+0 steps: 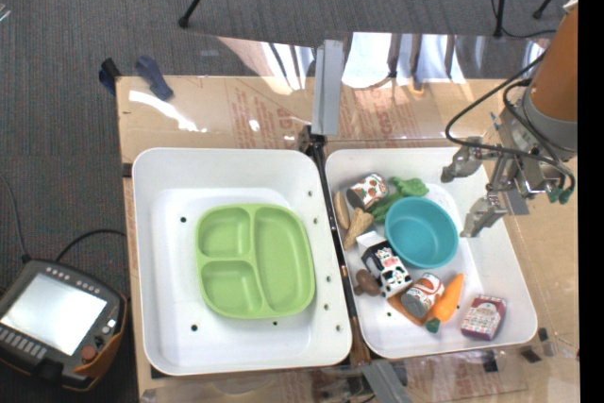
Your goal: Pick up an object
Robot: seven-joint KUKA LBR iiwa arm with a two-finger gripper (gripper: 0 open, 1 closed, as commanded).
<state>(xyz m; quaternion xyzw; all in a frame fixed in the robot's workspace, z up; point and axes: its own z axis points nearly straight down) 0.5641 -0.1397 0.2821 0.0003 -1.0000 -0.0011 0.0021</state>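
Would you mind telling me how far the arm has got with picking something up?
Nothing looks done yet: the teal bowl, carrot and small carton all lie in the right bin, and the green plate sits in the left bin. In hand: the gripper hangs open above the right bin's far corner, holding nothing. Left: descend, close on an object, lift.

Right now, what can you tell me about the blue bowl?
The blue bowl is round, teal-blue and looks like smooth plastic. It sits upright, with nothing visible inside it, in the right bin. Toys crowd its left and lower sides: a green leafy toy at its upper rim, a cow-print carton at its lower left, and a carrot just below. The claw hangs above the bowl's right side, not holding anything.
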